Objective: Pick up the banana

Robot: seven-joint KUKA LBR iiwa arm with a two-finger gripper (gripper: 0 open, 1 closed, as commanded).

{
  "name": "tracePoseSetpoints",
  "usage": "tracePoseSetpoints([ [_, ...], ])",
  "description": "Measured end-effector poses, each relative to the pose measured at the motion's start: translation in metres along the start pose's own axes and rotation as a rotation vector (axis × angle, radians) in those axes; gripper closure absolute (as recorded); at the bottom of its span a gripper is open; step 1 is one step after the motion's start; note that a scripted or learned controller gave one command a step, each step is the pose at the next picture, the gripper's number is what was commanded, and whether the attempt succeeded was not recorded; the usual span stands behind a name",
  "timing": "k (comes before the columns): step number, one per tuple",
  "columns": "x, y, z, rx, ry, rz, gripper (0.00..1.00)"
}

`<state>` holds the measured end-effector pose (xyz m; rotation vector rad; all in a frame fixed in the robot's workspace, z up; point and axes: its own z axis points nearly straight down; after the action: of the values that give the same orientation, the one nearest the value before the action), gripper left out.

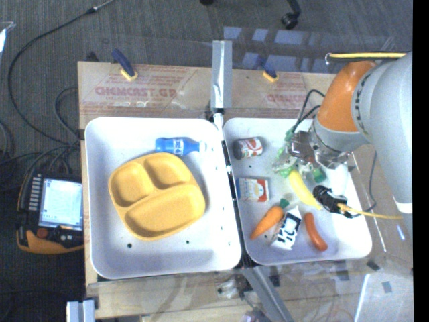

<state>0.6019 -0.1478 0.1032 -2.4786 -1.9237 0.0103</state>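
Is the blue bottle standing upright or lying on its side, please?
On its side: the blue bottle stretches lengthwise across the left bin.

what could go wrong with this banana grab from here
The end effector sits near the upper end of the banana, not its middle, so a grasp there may let it swing or slip. The carrot and sausage lie close by and might get nudged.

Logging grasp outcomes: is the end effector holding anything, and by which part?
Cannot tell. The end effector is at the upper end of the banana in the right bin, but this view does not settle a hold.
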Motion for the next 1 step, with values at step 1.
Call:
tracePoseSetpoints([
  [1, -0.0356, -0.0284, 0.0121, -0.025, 0.003, -0.159, 1.00],
])
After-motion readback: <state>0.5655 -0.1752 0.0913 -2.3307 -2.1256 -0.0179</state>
